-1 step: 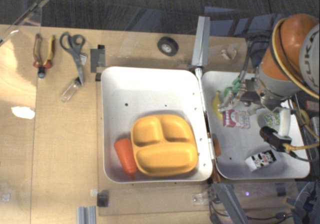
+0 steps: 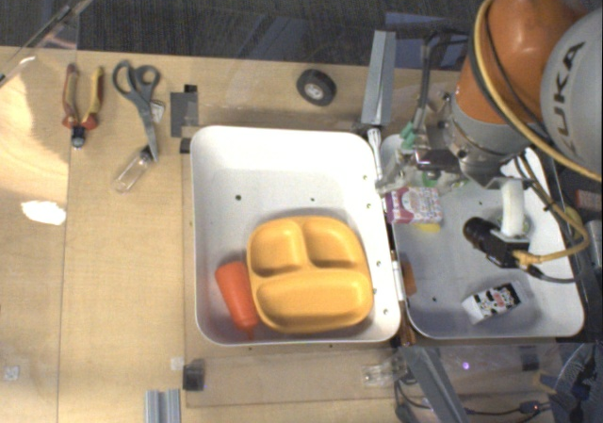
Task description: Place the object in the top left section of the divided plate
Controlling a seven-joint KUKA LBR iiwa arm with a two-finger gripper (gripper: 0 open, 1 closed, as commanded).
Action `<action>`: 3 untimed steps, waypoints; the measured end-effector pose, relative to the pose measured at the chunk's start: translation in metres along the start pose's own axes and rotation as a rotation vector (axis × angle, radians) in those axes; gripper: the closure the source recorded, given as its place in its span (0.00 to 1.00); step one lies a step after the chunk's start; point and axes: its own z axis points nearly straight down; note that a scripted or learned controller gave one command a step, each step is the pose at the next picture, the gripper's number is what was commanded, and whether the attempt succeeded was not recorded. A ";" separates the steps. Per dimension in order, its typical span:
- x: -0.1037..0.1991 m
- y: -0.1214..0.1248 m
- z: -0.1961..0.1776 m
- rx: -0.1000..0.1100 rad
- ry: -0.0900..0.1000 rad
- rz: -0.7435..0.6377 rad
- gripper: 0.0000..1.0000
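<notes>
Wooden desk (image 2: 113,252) with two white bins; yellow divided plate (image 2: 308,273) and orange object (image 2: 236,296) lie in the left bin (image 2: 283,153). Gripper (image 2: 412,170) above the right bin (image 2: 443,261); finger state indiscernible. Scissors (image 2: 141,96) and pliers (image 2: 80,101) at far left.

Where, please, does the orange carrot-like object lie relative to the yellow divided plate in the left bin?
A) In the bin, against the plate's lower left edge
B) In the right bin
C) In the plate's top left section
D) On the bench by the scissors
A: the orange object lies on the floor of the left bin, tucked against the lower left edge of the yellow divided plate, whose sections hold nothing.
</notes>
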 end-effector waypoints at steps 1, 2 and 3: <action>0.049 -0.015 0.085 0.002 0.001 -0.370 1.00; 0.117 -0.021 0.029 -0.001 0.001 -0.523 1.00; 0.117 -0.021 0.029 -0.001 0.001 -0.522 0.00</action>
